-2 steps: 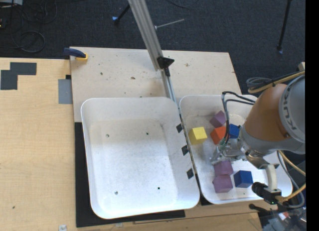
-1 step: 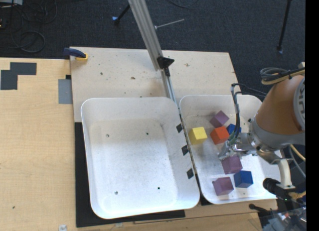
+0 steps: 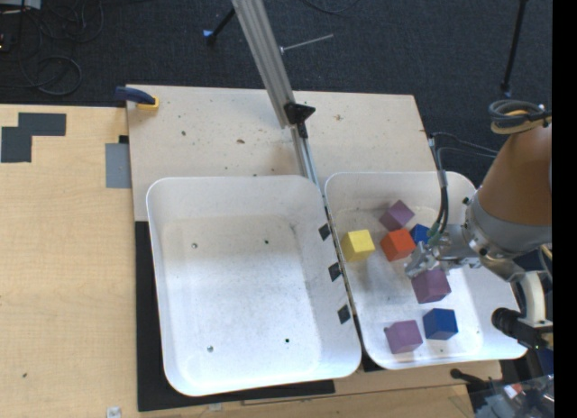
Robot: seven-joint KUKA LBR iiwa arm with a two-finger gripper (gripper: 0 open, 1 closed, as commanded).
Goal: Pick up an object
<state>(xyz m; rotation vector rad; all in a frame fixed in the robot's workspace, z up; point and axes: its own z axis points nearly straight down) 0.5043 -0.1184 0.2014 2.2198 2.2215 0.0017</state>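
Nearest the camera in the right bin [image 3: 505,346] sit a purple cube [image 3: 403,335] and, just beside it, a blue cube [image 3: 440,322]. Behind them lies another purple cube [image 3: 431,285], directly under the gripper [image 3: 422,261]; how the tool stands, wide, narrow or holding, cannot be told. Just beyond are an orange cube [image 3: 397,244] and a yellow cube [image 3: 358,242], with a blue piece [image 3: 420,233] partly hidden beside the orange one. Farthest back is a third purple cube [image 3: 396,215]. The left bin [image 3: 171,227] lies alongside.
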